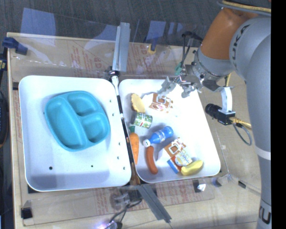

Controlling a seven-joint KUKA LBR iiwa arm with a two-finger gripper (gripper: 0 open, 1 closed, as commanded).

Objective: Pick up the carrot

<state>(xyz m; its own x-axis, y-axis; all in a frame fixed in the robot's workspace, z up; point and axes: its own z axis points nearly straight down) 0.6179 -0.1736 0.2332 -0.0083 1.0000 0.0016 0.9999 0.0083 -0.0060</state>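
Looking down at a slant on a bench, the view takes in two shallow white bins side by side. The left bin (33, 173) holds a blue divided plate (77, 119) with three sections. The right bin (205, 142) holds a scatter of small things.

A grey robot arm (245, 37) with an orange band reaches in from the right. Its claw (174, 86) hangs over the far end of the right bin, just above a small red and white carton (162, 103). The two fingers look spread apart with nothing between them, though they are small and hard to make out.

The carrot (134, 147) lies lengthwise along the left wall of the right bin, toward the near end, close to the divider between the bins. It sits well apart from the claw, nearer the viewer and further left.

Just beside the carrot on its right lies a red sausage (151, 160). Between the carrot and the claw are a green can (143, 121) and a yellowish piece of bread (137, 102). A blue bottle (159, 135) lies in the middle of the bin, with a second carton (176, 150) and a yellow banana (192, 167) at the near right corner.
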